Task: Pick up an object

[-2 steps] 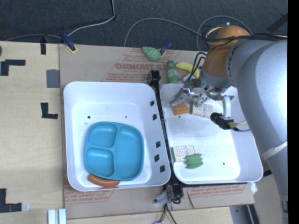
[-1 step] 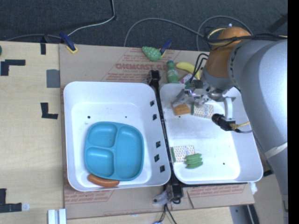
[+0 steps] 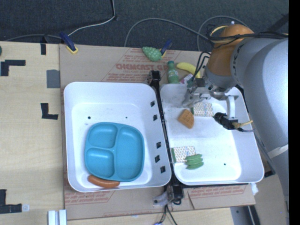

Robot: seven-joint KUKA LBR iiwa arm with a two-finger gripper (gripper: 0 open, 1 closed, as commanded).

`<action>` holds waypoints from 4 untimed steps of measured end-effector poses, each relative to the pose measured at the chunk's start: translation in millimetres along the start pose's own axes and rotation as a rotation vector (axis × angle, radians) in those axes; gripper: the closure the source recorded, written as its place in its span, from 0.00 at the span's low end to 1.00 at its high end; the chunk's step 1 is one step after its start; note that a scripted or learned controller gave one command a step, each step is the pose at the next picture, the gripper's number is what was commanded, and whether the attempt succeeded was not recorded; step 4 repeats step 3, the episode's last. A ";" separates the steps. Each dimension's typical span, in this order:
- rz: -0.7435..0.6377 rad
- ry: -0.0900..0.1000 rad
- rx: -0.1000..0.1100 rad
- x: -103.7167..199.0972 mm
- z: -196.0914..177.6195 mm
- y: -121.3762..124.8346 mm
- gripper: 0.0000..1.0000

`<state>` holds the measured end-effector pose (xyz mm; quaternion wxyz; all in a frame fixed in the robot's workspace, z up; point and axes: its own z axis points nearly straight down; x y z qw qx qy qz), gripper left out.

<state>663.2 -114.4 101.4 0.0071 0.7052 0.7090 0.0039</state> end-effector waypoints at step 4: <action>0.004 0.004 0.011 -0.5 4.5 -35.9 1.00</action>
